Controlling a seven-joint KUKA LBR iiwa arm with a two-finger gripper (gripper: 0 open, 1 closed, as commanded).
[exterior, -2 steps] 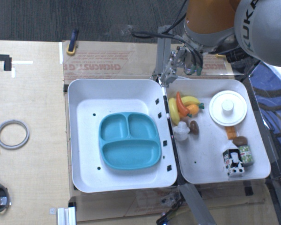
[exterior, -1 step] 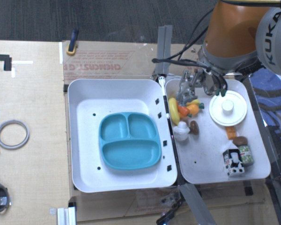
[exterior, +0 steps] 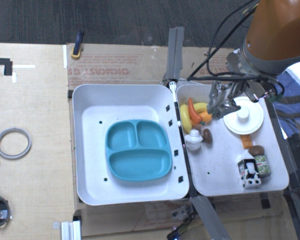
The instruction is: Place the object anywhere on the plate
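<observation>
A blue divided plate (exterior: 138, 150) lies in the middle of the left bin (exterior: 85, 109), with nothing on it. My gripper (exterior: 217, 106) hangs low over the back of the right bin (exterior: 225, 176). It is just right of a cluster of toy food: a yellow banana (exterior: 185, 120), a red-orange pepper (exterior: 193, 112) and a small orange piece (exterior: 205, 117). A round white lid (exterior: 244, 117) sits immediately to the gripper's right. I see no object held.
Further forward in the right bin lie a white figure (exterior: 194, 141), a brown nut (exterior: 207, 134), an orange chip (exterior: 246, 142), a green can (exterior: 262, 165) and a cow-patterned carton (exterior: 249, 173). Cables trail behind the arm. A tape ring (exterior: 12, 143) lies on the bench to the left.
</observation>
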